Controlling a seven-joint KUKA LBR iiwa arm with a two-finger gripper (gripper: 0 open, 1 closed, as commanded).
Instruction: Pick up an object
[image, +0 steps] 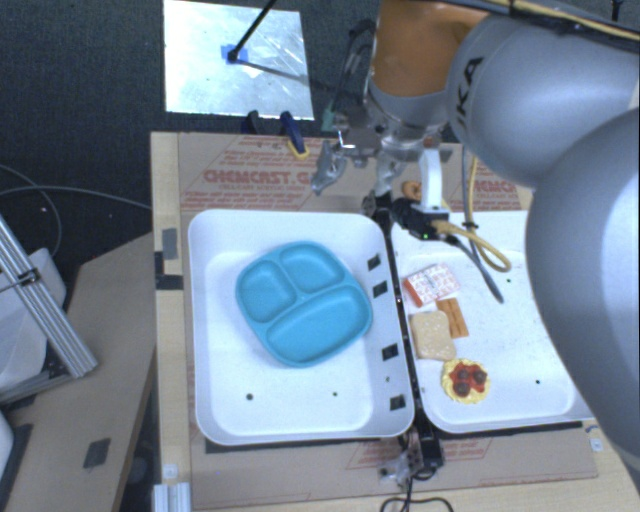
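A blue divided plate lies in the left bin. In the right bin sit a red-and-white packet, a slice of toast, a thin brown strip and a small round pizza. My gripper hangs over the back edge of the bins, near the divider between them. Its fingers are spread open with nothing between them. It is well apart from all the food items and from the plate.
A small orange thing peeks out behind the gripper at the back of the right bin. Brown cardboard lies under the bins. The big grey arm covers the right bin's far right part. A blue-handled tool rests behind the bins.
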